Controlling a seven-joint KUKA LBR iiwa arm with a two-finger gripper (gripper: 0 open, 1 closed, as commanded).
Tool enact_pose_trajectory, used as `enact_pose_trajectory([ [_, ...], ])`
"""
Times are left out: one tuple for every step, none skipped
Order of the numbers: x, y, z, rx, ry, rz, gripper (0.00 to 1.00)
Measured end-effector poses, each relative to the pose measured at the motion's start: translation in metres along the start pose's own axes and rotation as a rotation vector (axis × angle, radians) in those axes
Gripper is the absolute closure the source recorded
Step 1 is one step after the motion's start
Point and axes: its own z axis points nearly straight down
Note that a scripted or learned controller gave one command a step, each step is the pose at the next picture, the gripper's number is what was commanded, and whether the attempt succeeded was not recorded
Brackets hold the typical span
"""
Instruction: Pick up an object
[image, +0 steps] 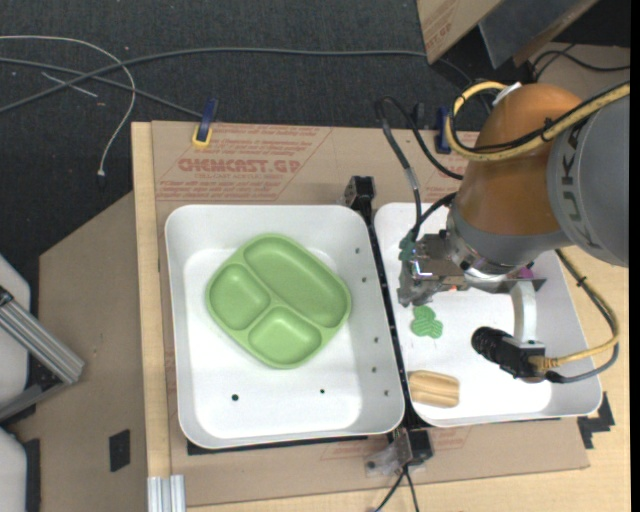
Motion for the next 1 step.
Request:
enact_pose_trajectory([
  [0.0556, 0.0127, 0.0121, -0.001, 0.000, -0.001, 1.00],
])
